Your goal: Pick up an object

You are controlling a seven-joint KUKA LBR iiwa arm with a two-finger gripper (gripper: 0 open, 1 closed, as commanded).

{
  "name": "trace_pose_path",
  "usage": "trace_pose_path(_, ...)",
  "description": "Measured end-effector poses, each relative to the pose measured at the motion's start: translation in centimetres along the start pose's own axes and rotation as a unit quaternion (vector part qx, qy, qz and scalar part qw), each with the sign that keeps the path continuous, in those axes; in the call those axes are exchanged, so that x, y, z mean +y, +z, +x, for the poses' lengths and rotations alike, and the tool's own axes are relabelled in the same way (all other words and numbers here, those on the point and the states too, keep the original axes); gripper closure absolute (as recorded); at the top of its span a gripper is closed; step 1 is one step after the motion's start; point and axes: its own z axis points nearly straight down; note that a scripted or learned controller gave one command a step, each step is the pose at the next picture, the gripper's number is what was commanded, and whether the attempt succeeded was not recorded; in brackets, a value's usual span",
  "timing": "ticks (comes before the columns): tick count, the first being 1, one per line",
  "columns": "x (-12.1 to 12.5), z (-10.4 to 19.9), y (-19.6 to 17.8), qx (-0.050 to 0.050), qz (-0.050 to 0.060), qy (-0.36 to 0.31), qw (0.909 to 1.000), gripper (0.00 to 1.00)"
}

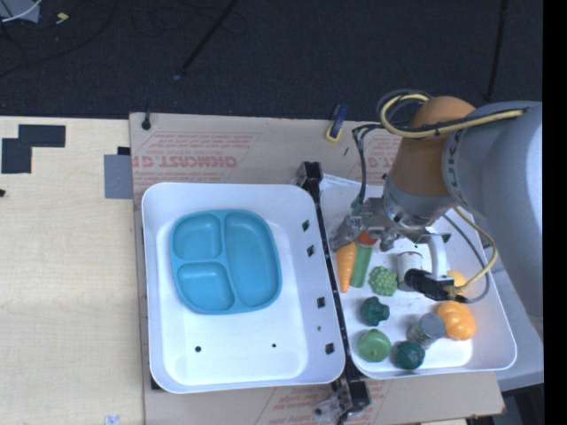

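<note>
My gripper (363,235) hangs low over the upper left part of the right bin (496,348), the arm coming in from the right. Right below its tip lie an orange carrot (345,265) and a green stick-shaped piece (359,270), side by side against the bin's left wall. A small red bit shows at the tip, and I cannot make out what it is. A bumpy light green piece (383,281) lies just right of them.
Lower in the right bin are a dark green piece (374,310), a light green ball (373,344), a dark teal ball (408,355), a grey piece (428,328) and an orange fruit (457,320). The left bin (168,343) holds a blue divided plate (225,261).
</note>
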Motion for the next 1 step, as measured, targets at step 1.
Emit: trace_pose_path(1,-0.04,0.08,1.49,-0.001,-0.002,0.001,1.0000,0.00)
